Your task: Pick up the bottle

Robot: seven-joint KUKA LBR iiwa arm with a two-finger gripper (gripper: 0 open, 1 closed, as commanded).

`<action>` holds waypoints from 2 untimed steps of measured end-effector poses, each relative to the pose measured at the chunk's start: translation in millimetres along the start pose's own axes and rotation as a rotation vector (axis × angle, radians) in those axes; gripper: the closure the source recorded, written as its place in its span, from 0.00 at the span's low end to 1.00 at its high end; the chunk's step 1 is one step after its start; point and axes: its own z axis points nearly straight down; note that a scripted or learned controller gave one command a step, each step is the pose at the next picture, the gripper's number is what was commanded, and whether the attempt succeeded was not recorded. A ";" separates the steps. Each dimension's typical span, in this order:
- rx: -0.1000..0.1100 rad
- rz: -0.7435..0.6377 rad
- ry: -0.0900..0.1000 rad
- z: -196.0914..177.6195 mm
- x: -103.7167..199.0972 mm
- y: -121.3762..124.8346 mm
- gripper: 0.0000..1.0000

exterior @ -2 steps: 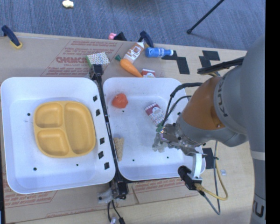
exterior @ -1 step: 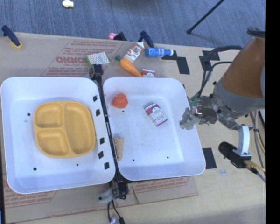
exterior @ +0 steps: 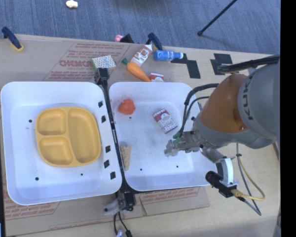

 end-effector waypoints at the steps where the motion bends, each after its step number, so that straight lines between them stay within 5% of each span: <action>1: -0.002 0.019 -0.001 -34.0 14.4 1.4 1.00; 2: 0.001 0.228 0.001 20.4 -13.9 -0.8 1.00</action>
